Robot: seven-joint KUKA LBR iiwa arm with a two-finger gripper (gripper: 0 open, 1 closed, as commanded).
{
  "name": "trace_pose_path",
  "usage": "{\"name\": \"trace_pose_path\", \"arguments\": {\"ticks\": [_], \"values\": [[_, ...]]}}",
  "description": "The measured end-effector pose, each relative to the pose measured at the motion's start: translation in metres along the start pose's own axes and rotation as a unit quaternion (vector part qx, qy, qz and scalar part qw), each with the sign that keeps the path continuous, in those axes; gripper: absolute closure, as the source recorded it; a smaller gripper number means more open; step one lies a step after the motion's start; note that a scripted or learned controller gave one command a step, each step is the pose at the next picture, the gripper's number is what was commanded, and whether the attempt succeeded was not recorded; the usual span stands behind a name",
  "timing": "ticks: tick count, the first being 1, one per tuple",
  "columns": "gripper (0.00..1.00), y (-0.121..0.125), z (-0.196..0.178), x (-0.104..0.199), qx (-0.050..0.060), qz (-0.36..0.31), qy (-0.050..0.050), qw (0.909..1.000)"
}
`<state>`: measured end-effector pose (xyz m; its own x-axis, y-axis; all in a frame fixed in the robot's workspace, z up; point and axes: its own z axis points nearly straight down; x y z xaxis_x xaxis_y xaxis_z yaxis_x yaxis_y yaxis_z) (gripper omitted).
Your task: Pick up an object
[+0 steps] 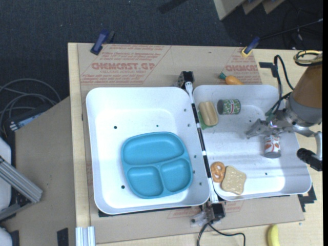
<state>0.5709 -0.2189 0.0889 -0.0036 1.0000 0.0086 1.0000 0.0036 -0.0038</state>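
honestly, we cannot tell whether the claw (259, 128) is apart or together; poised just beside the small can (272, 146), it may knock it over.

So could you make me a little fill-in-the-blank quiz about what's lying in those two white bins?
1. The blue divided plate lies in the ____ bin as the camera sees it.
2. The plate has ____ compartments.
3. The pretzel lies right beside the ____, near the front of the right bin.
4. The dark green can lies on its ____, next to the tan bread roll.

Missing words: left; three; cracker; side.
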Motion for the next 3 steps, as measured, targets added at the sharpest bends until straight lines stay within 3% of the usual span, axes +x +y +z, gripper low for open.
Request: {"name": "trace_pose_path", "arguments": {"ticks": [2, 3], "values": [[0.00, -0.078, 0.005, 0.013, -0.001, 0.002, -0.004, 1.0000], [0.00, 0.002, 0.004, 0.058, -0.003, 0.001, -0.004, 1.0000]]}}
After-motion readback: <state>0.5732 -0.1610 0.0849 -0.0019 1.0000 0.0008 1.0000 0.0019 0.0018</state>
